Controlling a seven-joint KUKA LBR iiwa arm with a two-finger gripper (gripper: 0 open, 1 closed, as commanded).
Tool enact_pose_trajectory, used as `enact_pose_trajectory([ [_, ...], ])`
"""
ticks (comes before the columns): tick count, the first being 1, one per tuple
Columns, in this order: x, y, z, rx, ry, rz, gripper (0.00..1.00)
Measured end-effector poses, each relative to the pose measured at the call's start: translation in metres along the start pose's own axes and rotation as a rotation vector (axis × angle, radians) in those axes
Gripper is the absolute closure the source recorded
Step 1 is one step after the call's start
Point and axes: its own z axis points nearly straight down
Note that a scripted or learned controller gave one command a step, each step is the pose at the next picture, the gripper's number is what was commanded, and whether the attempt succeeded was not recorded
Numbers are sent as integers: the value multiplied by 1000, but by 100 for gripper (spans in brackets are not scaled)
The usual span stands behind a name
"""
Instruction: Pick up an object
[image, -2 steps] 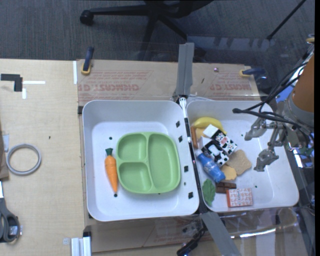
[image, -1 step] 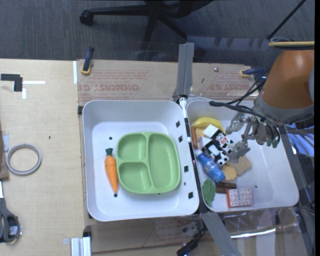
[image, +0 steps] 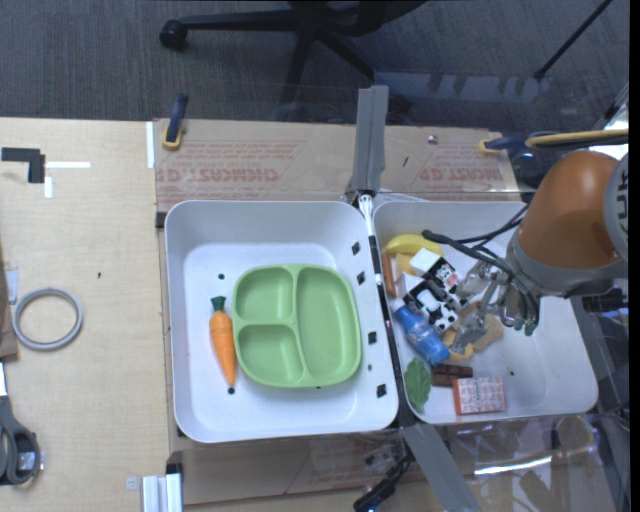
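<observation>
The right bin (image: 545, 385) holds a pile of small objects: a yellow banana (image: 412, 244), a black-and-white toy (image: 436, 290), a blue bottle (image: 420, 335), a green leaf (image: 417, 384), a brown bar (image: 450, 372) and a red-patterned box (image: 480, 396). My gripper (image: 482, 308) hangs low over the pile's right side, next to the black-and-white toy and a tan piece (image: 474, 340). Its orange band and grey wrist (image: 570, 225) cover the bin's far right. Whether anything sits between the fingers is not visible.
The left bin (image: 190, 330) holds a green three-part tray (image: 297, 325) and an orange carrot (image: 223, 340) beside it. A tape roll (image: 45, 318) lies on the wooden bench at left. A grey divider bar (image: 368, 140) stands behind the bins.
</observation>
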Motion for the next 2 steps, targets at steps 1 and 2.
enact_pose_trajectory([
  [1,-46,21,4,9,3,237,0],
  [2,-50,16,-10,17,-11,238,100],
])
